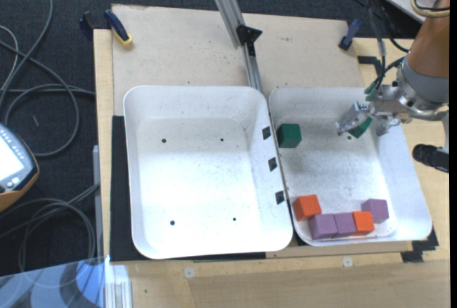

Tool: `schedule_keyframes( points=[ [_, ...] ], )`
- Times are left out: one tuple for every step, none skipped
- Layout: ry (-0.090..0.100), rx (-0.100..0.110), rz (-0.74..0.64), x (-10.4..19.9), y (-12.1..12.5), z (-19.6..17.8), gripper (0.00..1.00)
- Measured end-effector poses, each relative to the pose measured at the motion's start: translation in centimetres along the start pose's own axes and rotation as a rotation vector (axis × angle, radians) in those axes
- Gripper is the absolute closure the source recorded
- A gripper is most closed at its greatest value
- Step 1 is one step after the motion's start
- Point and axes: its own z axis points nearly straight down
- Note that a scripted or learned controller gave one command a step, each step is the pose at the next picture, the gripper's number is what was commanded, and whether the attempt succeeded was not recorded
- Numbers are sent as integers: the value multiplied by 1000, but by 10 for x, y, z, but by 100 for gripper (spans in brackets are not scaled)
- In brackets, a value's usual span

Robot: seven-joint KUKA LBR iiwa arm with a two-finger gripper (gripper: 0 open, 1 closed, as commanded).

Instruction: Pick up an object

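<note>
My gripper (361,125) hangs over the far right part of the right bin (407,178), reaching in from the right. A small dark green piece (364,128) shows between its silver fingers, and the gripper is shut on it. Most of that piece is hidden by the fingers. A green cube (288,135) lies loose at the far left of the same bin. Along the near edge sit an orange block (307,206), a purple block (330,225), a second orange block (363,222) and another purple block (375,210).
The left bin (143,156) stands beside the right one, with a shared middle wall (271,156). A slanted metal rail (232,6) crosses the bench at the back. Blue clamps (118,26) (350,33) hold the board's far corners. Cables lie on the floor at left.
</note>
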Motion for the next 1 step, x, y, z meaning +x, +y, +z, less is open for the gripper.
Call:
schedule_keyframes(
  points=[
    [-5,-10,3,-28,-46,-91,0]
  ],
)
